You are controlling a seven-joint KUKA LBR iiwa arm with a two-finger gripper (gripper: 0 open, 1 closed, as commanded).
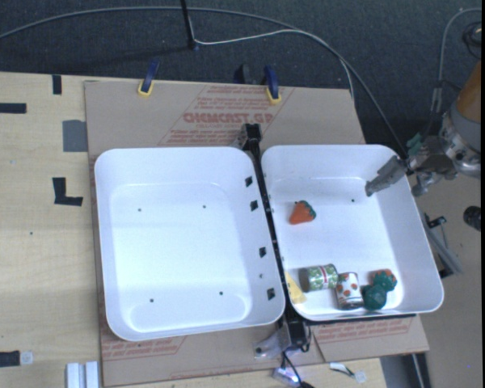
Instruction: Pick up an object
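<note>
two shallow white bins sit side by side on a cardboard sheet printed with red lettering, too blurred to read for sure. the left bin shows bare white floor. the right bin holds a small orange-red strawberry-like toy near its middle, and along the near wall a green-labelled can, a red-and-white can just beside it, and a teal and orange object in the corner; their labels are too small to read. the gripper hangs over the right bin's far right rim, well apart from all objects; whether it is spread or closed i cannot tell.
</note>
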